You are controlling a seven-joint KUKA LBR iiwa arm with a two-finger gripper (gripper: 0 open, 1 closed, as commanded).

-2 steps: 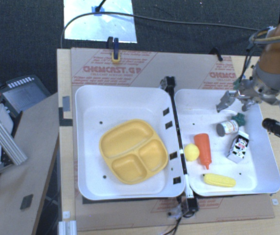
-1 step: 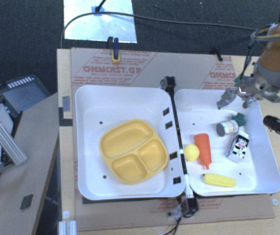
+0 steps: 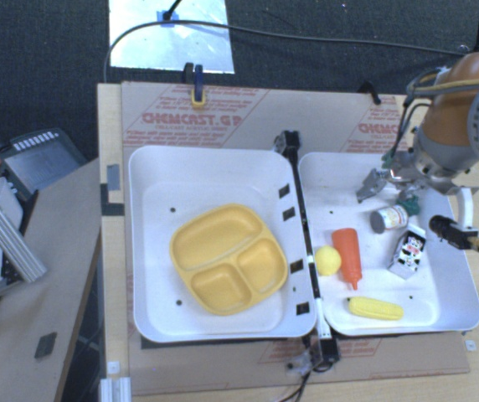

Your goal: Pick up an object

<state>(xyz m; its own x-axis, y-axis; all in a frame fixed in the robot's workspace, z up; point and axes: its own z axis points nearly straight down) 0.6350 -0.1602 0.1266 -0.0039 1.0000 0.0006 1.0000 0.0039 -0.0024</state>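
Two shallow white bins are set side by side so that objects can be lifted from one. The left bin (image 3: 151,182) is occupied by a yellow three-compartment tray (image 3: 227,258), lying flat at its centre. The right bin (image 3: 461,304) holds the candidate objects, loosely scattered: an orange carrot (image 3: 349,255) with a yellow lemon-like ball (image 3: 329,260) touching its left side, a yellow corn cob (image 3: 375,309) near the front wall, a black-and-white carton (image 3: 408,252), a small grey can (image 3: 388,219), and a green item (image 3: 409,199) partly hidden. The gripper (image 3: 382,182) is poised low over the right bin's rear, just beside the can; nothing is seen between its parts, and whether it is released or clenched cannot be told.
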